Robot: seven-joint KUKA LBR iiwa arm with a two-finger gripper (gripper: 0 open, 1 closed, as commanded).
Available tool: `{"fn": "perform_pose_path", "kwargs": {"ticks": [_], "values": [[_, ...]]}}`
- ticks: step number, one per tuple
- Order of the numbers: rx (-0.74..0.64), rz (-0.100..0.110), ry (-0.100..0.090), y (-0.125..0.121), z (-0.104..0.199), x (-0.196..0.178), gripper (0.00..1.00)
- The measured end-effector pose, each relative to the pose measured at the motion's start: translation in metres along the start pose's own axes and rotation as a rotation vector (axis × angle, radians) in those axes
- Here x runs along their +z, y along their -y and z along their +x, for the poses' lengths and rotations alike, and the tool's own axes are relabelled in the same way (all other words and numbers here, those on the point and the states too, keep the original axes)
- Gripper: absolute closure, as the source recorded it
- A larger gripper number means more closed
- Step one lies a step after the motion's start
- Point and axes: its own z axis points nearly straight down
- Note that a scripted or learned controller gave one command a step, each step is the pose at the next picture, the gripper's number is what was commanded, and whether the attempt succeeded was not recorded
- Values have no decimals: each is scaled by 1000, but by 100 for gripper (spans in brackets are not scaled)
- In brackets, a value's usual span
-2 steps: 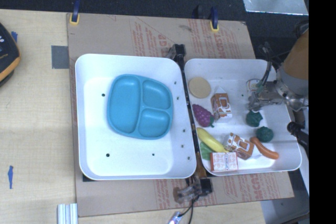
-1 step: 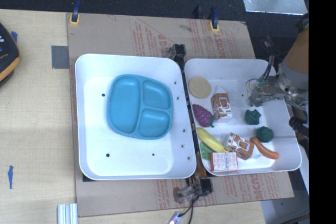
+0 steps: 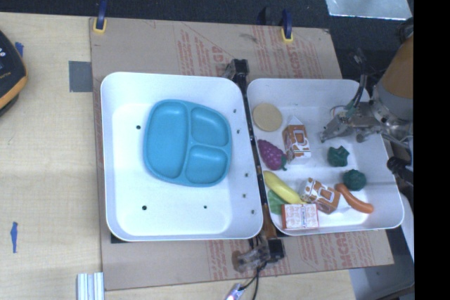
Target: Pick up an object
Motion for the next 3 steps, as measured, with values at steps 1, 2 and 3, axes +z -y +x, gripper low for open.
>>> {"fn": "perform_pose_path", "kwargs": {"ticks": [1,2,3], "values": [[0,3,-1,62,0,25,0],[1,0,0,-13,0,24,0],[0,0,0,-70,0,24,0]]}}
